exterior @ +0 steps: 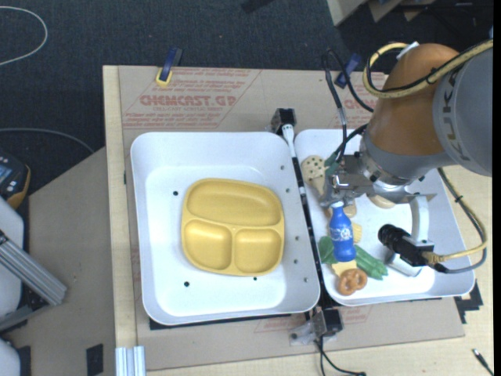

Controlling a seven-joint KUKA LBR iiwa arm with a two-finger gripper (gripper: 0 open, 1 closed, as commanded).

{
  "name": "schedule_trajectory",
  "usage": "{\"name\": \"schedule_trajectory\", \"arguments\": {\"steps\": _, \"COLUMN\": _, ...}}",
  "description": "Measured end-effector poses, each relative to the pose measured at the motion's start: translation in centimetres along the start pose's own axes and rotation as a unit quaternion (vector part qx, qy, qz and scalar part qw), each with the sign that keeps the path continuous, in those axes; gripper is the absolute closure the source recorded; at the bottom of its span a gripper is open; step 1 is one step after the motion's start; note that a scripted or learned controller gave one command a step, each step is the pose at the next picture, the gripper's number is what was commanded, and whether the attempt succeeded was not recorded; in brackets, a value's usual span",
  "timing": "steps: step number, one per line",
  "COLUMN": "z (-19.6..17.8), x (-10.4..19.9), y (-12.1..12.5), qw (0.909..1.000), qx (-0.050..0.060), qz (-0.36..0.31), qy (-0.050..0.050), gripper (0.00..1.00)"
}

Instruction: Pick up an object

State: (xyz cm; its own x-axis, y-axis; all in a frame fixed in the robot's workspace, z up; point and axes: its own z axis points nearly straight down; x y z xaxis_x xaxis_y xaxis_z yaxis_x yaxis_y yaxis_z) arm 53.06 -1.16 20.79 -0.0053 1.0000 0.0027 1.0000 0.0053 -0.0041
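Blue bottle (340, 235) is the nearest candidate for the pick. It lies in the right bin (450, 287) just at 6 o'clock of my jaws, its white cap end pointing to 12 o'clock, towards them. My jaws hang low over the middle of that bin, and from this slant my own wrist covers them, so I cannot tell whether they stand wide or narrow. Nothing shows held between them. I judge that the reach into the bin is made, while the grasp itself and the lift remain to be done. At 6 o'clock of the bottle lies a pretzel (352, 280), close beside it. A green piece (374, 266) sits at 4 o'clock of the bottle, and a smaller green leaf (326, 249) touches its 8 o'clock side. A pale spotted cookie (313, 167) rests at 10 o'clock of my jaws, near the wall shared with the left bin (156, 233). That bin holds a yellow divided tray (232, 225), well apart from me at 9 o'clock. Both bins sit side by side on the desk (116, 233). Every object lies in its bin, none lifted.
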Motion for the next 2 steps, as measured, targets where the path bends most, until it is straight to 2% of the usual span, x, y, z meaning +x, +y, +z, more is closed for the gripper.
{"name": "schedule_trajectory", "arguments": {"steps": 1, "z": -2.6, "x": 3.4, "y": -2.0, "qw": 1.0, "qx": -0.003, "qz": 0.0, "qy": -0.001, "gripper": 1.0}}
{"name": "schedule_trajectory", "arguments": {"steps": 2, "z": -0.5, "x": 3.8, "y": -1.7, "qw": 1.0, "qx": 0.0, "qz": 0.002, "qy": -0.001, "gripper": 1.0}}
